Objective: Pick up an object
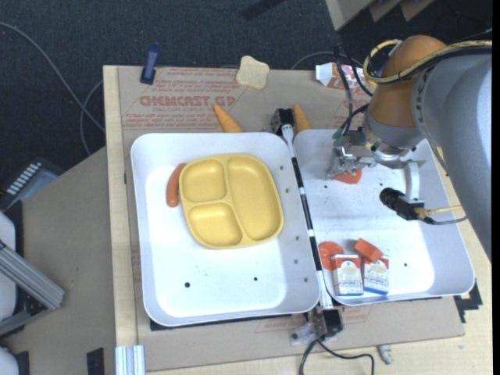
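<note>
Jaws: the gripper (346, 165) is down in the right bin, near that bin's far left corner; whether the jaws are apart or together cannot be told from this slant.
Arm: the grey KUKA arm (461, 108) comes in from the right, its orange band (406, 76) above the wrist.
Orange object: a small orange-red object (351, 176) lies on the bin floor right at the gripper, touching or just beside it (no part of it can be seen between the jaws, so a hold cannot be claimed).
Right bin: the white bin (437, 256) also carries two small cartons (362, 276) side by side near its near left corner, with two small orange-red pieces (349, 248) just behind them.
Left bin: the second white bin (156, 233) holds a yellow divided plate (230, 200), three compartments, lying flat near the far half of the bin; an orange hot-dog-shaped toy (173, 186) rests against the plate's left edge.
Counter, far edge: on the cardboard-covered counter (125, 116) behind the bins lie a toy bread slice (252, 71), a toy carrot (226, 119) touching the left bin's far rim, and a blue object (149, 64) at the far left corner.
Between bins: a black clip (283, 120) sits where the two far corners meet.
</note>
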`<move>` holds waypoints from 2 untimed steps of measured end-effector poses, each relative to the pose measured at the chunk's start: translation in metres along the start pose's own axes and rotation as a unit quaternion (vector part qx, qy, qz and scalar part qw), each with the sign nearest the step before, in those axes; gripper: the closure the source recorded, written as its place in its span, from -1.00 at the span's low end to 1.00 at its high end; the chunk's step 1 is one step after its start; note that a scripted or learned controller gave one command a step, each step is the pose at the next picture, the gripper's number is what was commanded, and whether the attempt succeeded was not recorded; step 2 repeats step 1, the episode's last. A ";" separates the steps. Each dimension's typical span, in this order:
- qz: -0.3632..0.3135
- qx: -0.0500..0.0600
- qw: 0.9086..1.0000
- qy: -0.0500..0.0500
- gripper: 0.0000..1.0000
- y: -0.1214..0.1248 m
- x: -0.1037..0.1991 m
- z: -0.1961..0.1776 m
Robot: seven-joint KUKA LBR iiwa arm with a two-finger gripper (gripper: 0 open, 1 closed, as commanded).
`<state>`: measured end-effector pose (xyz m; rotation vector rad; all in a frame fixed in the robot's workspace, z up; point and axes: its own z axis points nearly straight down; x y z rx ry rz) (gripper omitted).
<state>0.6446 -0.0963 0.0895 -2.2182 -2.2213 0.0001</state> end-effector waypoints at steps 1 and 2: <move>0.000 -0.001 1.000 0.000 1.00 -0.085 0.062 -0.095; 0.000 -0.001 1.000 0.000 1.00 -0.085 0.062 -0.095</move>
